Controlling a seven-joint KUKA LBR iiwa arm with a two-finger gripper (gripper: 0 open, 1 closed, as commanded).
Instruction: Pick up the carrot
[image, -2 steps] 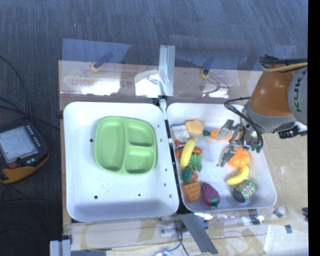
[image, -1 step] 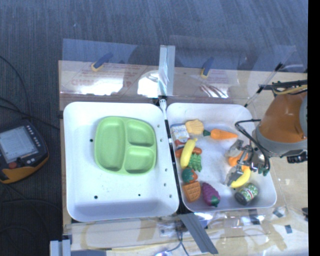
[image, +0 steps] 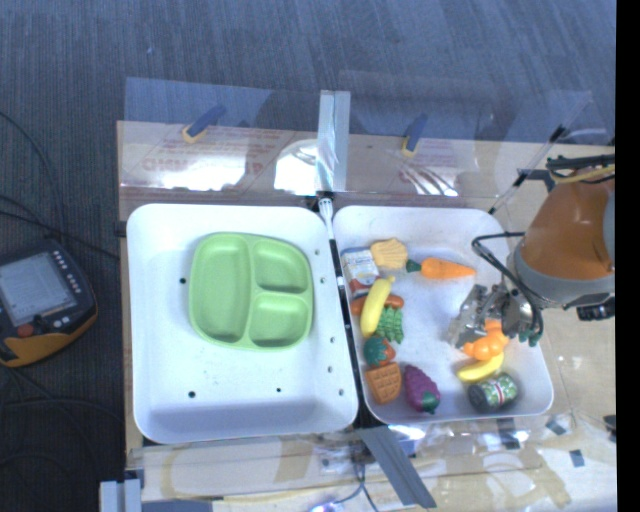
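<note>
green tray (image: 250, 292), left white bin (image: 160, 390)

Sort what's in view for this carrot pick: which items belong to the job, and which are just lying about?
Belongs to the job:
carrot, lying in the right bin
gripper, low over that bin's right side

Just lying about:
green divided plate in the left bin
banana
purple eggplant
green can
waffle
handheld controller off the bench
</note>
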